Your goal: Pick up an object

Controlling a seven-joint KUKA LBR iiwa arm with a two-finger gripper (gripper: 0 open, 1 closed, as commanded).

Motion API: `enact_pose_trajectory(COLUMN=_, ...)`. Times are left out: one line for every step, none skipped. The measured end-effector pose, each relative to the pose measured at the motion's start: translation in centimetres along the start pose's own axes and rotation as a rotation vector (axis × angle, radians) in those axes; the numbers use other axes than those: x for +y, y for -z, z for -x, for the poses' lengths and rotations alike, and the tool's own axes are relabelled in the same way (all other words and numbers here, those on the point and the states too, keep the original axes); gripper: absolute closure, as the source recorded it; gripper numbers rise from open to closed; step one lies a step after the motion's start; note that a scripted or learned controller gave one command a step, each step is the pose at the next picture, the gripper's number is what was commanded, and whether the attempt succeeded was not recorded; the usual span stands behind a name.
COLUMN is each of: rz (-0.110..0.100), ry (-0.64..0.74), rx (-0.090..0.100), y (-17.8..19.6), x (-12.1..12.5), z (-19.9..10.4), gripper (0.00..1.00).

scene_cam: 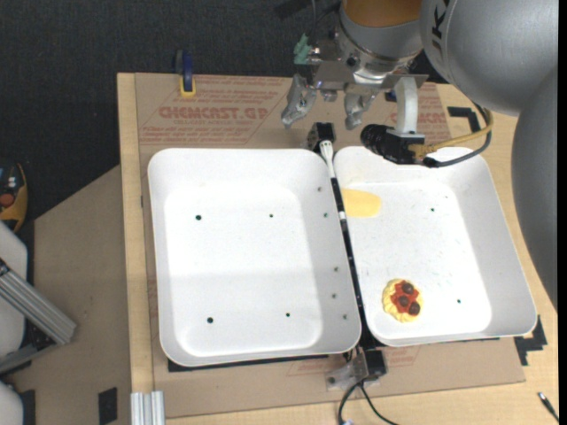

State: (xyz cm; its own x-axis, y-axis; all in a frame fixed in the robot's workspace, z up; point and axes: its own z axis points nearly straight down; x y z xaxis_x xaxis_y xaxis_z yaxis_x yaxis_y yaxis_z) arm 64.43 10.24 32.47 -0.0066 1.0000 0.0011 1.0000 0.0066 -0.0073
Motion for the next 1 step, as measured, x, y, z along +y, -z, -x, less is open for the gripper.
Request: enact_pose_trajectory(rz=0.0, ry=-0.003, rx=-0.001, y=-9.24, x=2.24, z=-4.2, gripper=0.0)
